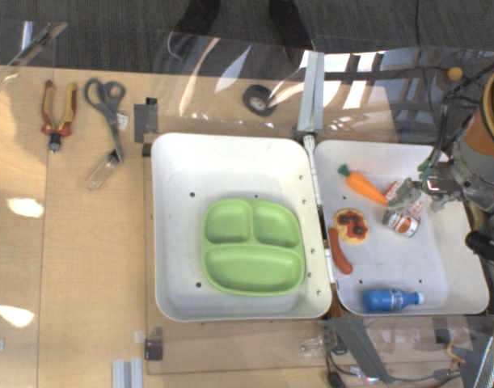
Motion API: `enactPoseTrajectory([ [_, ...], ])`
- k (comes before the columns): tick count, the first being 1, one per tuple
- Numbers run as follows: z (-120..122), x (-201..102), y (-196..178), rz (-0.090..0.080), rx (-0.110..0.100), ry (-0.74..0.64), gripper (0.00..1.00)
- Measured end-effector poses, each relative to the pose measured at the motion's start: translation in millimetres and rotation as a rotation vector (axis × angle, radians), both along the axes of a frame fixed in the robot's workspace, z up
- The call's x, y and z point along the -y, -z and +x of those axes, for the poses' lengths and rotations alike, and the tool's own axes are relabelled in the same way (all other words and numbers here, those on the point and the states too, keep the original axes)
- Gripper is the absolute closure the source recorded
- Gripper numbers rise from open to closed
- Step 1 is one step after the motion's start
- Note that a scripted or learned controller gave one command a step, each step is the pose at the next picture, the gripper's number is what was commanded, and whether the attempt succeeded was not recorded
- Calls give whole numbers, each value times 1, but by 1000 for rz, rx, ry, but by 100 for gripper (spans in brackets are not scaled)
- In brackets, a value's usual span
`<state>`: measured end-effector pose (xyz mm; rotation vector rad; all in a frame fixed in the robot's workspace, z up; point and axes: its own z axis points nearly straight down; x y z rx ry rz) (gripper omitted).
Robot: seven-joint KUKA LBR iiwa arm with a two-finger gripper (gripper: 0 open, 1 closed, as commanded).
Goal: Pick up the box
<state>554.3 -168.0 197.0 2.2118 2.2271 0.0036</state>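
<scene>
The box [407, 219] is small, white and red with a silvery end. It lies tilted in the right bin [465, 285], near the middle of its upper half. My gripper [405, 196] reaches in from the right edge and hangs right over the box's upper end, touching or nearly touching it. The grey wrist and orange band [481, 136] rise to the right of it. Part of the box's top is hidden under the gripper.
In the right bin, an orange carrot [365, 186] lies left of the gripper, with a small pizza toy [351, 225], a red sausage [340, 252] and a blue bottle [390, 299] below. The left bin [174, 217] holds a green divided plate [253, 246]. Pliers [56, 113] and scissors [107, 103] lie on the bench.
</scene>
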Motion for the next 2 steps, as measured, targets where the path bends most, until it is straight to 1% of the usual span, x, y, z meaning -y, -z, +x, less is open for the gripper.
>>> enactPoseTrajectory([
  [1,73,37,44,0,-1,28,0],
  [2,75,36,110,-2,2,-10,0],
])
